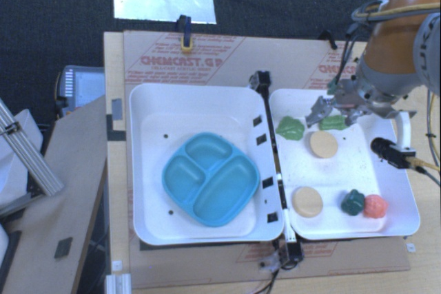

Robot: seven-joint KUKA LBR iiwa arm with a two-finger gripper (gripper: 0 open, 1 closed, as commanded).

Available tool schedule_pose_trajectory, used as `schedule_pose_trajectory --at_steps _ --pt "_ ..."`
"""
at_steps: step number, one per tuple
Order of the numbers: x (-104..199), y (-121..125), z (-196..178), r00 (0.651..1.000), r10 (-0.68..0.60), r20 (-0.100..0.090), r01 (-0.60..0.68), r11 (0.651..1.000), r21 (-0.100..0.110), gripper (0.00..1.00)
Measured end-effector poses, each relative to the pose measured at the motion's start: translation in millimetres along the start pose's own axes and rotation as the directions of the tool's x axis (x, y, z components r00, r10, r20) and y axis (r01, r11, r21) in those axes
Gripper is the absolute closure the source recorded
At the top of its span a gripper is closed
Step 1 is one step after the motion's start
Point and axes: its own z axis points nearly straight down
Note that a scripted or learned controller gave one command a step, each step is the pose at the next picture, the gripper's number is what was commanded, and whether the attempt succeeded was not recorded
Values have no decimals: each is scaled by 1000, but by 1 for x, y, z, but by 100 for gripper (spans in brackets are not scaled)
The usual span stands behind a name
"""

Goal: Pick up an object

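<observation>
We're looking down at a worktop (207, 51) w/ a printed cardboard sheet under two shallow white plastic bins. The left bin (148, 107) is holding a glossy blue divided plate (210, 179), rounded corners, three compartments. The right bin (400, 217) is carrying small toy-food pieces: a lumpy light-green piece (290, 127) near the divider, a darker green piece (333, 123) just right of it, a flat tan disc (323, 145) below those two, another tan disc (307, 202) toward the front, & a knobbly dark-green piece (353, 202) touching a bumpy pinkish-red one (375, 206) at the front right. The grey arm w/ its orange band is reaching in from the right, and the gripper (329, 112) is sitting low over the bin's back area, right by the darker green piece. We're seeing grey metal jaws there, but whether they're spread or pressed together, or pinching that piece, we can't tell. A black cable is running along the divider between the bins.
</observation>
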Motion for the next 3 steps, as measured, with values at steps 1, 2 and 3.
schedule_pose_trajectory --at_steps 1,2,3 --pt "0 2 -7 1000 -2 1 2 1000 -11 0" --pt "-2 -1 36 1000 1 1 -1 1000 -10 0" --pt "-10 2 95 1000 1 1 -1 1000 -8 0"
